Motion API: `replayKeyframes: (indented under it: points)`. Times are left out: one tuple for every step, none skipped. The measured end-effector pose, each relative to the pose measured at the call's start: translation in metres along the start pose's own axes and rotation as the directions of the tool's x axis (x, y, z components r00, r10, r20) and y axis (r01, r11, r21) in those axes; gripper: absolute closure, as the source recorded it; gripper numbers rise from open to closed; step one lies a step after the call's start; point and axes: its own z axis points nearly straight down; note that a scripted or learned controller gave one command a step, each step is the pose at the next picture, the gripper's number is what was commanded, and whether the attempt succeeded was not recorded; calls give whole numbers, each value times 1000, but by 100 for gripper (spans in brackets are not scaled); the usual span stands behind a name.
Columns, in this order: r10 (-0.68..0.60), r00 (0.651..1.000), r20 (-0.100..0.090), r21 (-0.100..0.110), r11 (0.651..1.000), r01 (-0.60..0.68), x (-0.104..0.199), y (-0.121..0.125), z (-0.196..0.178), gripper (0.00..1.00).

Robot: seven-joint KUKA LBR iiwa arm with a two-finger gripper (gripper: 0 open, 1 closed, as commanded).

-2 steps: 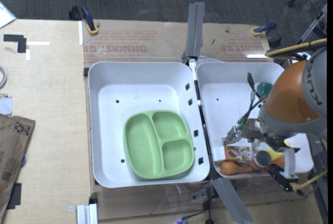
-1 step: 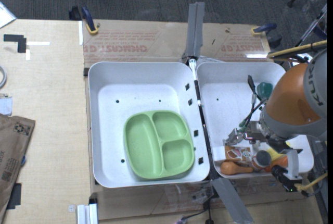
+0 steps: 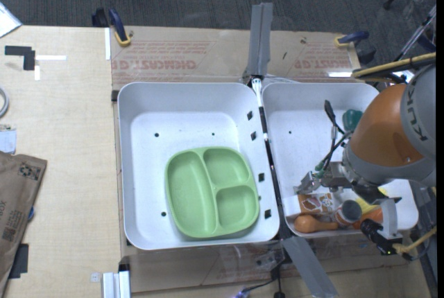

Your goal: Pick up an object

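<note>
Objects (a jumble) lie in the right bin beneath the arm.

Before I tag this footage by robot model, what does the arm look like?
The arm enters from the view's right: a bulky rounded grey body with a broad orange band above the wrist and part of a dark letter on the grey shell. Below it sit metallic gripper parts with thin dark cables running up alongside.

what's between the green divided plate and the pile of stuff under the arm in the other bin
In the camera view, the two bins' adjoining walls with black clips lie between the green plate and the clutter, plus a strip of bare white floor on each side.
</note>
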Motion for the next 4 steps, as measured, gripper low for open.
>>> replayKeyframes:
  points:
    - [3, 1000, -1, 2, 1000, -3, -1, 0, -8, 100]
    - [4, 1000, -1, 2, 1000, -4, -1, 0, -8, 0]
    - [10, 1000, -1, 2, 1000, -10, -1, 0, 0, 0]
    - [12, 1000, -1, 3, 1000, -12, -2, 0, -8, 100]
